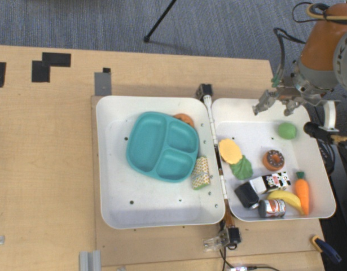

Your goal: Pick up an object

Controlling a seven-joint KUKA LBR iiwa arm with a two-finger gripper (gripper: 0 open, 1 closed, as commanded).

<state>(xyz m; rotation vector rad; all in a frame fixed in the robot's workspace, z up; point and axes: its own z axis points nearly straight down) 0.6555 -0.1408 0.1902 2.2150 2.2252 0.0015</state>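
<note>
Hovered over the far edge of the right bin [325, 176], gripper [277, 105] with its fingers [262, 105] spread wide and nothing between them (grey arm [325, 44] with its orange band reaching in from the right). Lay just near and right of the gripper, close but apart from it, a green ball [286, 130]. Sat further toward the near side a brown doughnut-like piece [273, 159], a yellow disc [229, 150] touching a green leafy piece [241, 167], and a black block [246, 194]. Crowded the near right corner a black-and-white patterned box [276, 180], a banana [286, 199], a small can [272, 208] and an orange carrot [302, 192], all touching or nearly so. Held, in the left bin [114, 208], a teal divided tray [162, 145], with an orange item [184, 118] peeking out at its far edge and a patterned packet [201, 173] at its near right corner. Rested both bins side by side on the tan desk [43, 168].
</note>
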